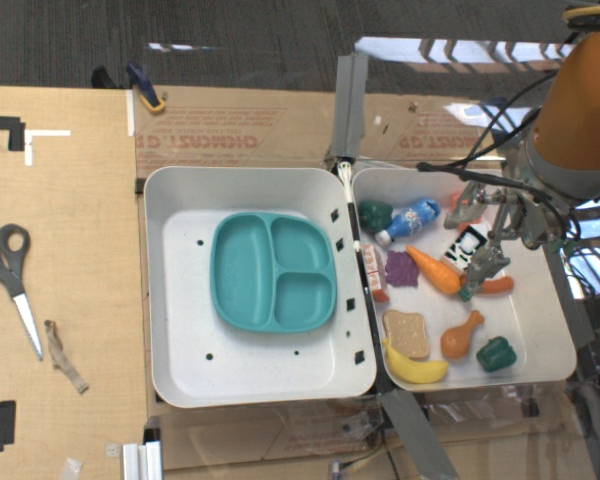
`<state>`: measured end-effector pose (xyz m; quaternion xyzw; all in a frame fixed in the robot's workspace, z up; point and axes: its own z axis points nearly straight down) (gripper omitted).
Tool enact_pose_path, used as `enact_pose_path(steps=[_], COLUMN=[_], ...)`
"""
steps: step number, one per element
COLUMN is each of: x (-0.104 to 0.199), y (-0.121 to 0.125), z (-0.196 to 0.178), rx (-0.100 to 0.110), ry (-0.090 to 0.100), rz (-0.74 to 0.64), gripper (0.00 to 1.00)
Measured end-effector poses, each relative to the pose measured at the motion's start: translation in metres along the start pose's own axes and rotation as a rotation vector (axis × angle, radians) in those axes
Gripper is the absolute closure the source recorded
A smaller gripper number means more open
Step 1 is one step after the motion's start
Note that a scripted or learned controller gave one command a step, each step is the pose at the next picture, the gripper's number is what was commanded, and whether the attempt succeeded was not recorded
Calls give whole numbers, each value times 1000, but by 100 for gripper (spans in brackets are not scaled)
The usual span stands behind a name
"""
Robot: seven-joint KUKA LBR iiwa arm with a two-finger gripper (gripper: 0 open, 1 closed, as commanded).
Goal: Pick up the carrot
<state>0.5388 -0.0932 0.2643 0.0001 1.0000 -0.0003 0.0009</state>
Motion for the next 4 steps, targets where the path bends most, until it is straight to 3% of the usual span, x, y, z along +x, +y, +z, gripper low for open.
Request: enact_pose_path(steps=[1,2,3,4], x=[-27,-30,-32,2], y=[-10,-15,-14,19], z=[152,170,159,72], rx=[-1,0,1,-1], ry=[1,-4,-10,-2], rz=[58,48,44,141], gripper=[0,0,100,100])
